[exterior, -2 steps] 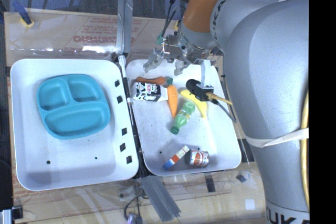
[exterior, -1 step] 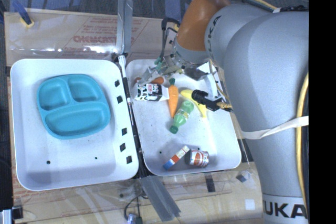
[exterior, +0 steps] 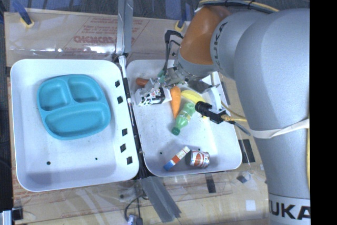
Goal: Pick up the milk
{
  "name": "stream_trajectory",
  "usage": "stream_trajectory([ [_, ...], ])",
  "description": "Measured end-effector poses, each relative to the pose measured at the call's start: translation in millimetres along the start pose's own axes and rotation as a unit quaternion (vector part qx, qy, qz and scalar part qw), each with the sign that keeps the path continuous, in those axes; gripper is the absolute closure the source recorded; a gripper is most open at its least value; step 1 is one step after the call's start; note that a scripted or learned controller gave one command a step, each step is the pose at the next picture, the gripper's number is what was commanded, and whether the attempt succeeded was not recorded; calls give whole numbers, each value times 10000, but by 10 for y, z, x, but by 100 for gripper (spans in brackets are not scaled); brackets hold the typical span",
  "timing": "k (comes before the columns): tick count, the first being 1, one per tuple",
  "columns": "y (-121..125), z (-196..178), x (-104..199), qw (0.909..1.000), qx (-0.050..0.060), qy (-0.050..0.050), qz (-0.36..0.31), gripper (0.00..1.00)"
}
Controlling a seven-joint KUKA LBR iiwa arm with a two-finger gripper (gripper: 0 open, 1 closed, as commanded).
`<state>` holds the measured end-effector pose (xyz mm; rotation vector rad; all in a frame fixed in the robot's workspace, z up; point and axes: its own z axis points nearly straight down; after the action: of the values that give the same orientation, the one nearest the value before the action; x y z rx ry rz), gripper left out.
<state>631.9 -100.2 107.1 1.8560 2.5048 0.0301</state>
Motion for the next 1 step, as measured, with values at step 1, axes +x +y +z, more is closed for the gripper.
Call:
stream_trajectory([
  [1,17,-164,-70,10000,-48,-76,12,100],
])
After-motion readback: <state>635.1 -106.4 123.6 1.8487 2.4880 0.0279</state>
